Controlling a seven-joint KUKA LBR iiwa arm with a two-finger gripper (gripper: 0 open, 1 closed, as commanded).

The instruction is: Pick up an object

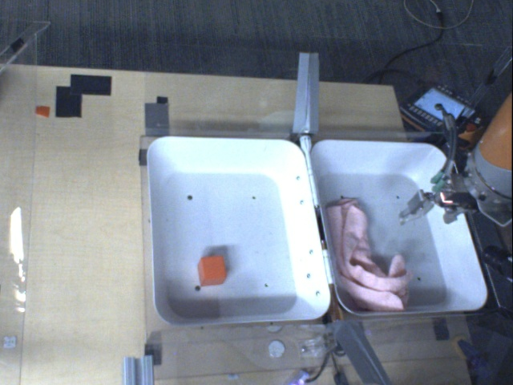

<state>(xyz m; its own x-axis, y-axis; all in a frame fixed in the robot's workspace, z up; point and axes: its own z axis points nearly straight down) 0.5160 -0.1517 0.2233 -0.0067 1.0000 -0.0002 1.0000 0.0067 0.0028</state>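
**Arm over the right bin, nothing in its grip**

Dark carpet runs across the top of your view, with a thin cable [437,6] looped on it and a small lit screen [438,104] near the right side. Below that lies the pale wooden bench [72,239], which carries a few black markers [78,92] and a small orange tag [42,111] at its far left corner.

You have two white bins side by side, split by a grey metal bar [307,95]. In the left bin [168,215] an orange cube [212,270] sits alone on the floor, toward the near left corner. In the right bin [385,163] a pink cloth [362,255] lies bunched along the left wall, stretching from mid-bin down to the near edge, where it curls into folds.

Your arm [495,155] comes in from the right, its orange band at the frame edge. The gripper [429,203] hangs above the right bin's right half, well apart from the cloth. Its fingers [413,208] look spread, and you can see nothing between them. They are small and a little blurred, so their height above the bin floor cannot be judged.
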